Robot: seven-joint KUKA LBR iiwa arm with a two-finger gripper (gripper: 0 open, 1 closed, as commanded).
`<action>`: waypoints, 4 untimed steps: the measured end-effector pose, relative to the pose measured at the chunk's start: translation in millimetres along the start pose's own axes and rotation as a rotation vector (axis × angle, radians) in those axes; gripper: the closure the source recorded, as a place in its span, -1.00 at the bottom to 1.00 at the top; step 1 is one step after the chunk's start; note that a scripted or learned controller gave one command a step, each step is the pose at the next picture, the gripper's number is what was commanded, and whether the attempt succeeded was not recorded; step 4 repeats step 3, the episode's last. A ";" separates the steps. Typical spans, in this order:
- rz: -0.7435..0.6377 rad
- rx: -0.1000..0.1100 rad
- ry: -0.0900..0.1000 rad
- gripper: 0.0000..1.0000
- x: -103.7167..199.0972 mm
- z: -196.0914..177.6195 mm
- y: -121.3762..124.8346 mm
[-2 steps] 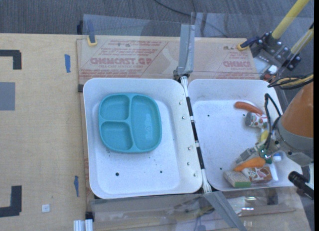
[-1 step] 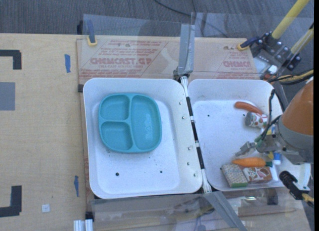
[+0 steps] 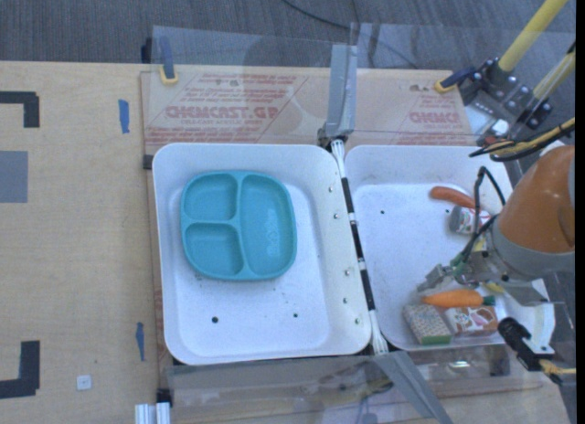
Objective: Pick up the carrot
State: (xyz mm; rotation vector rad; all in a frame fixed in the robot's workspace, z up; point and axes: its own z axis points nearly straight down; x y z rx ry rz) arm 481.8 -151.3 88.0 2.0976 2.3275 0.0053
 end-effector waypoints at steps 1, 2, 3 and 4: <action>-0.002 0.000 0.004 -1.00 -23.0 0.4 -1.5; 0.007 -0.001 0.005 -1.00 -23.7 0.4 -1.8; -0.064 0.007 0.039 -1.00 -42.9 -1.3 -0.6; -0.064 0.007 0.039 -1.00 -42.9 -1.3 -0.6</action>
